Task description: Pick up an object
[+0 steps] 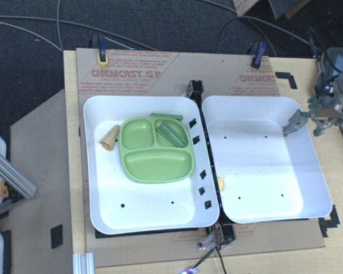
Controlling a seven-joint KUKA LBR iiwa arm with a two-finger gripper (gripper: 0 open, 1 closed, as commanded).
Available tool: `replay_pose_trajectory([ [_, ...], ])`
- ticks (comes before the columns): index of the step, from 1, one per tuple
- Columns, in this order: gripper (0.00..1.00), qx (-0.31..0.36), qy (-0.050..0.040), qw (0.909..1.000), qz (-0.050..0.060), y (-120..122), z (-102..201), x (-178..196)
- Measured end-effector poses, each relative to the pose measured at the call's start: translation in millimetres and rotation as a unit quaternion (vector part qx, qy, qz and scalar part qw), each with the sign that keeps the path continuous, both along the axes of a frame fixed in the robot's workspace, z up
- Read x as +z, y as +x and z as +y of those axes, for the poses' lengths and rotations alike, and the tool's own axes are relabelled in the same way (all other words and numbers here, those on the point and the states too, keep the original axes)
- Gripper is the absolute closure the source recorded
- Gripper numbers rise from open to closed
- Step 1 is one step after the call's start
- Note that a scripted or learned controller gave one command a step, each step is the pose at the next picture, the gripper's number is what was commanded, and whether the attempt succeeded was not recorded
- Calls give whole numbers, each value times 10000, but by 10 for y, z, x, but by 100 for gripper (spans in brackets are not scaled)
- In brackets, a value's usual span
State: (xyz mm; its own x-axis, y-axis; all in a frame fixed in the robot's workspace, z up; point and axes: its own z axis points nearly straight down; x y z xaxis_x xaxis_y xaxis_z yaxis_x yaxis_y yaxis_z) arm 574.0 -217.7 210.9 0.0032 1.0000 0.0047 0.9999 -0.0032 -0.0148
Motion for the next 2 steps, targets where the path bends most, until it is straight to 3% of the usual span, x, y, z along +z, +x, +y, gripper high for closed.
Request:
replay_pose_trajectory([
  [1,0,19,-18,10000,-69,32,6,79],
  [2,0,15,-10,10000,-47,12,-5,-345],
])
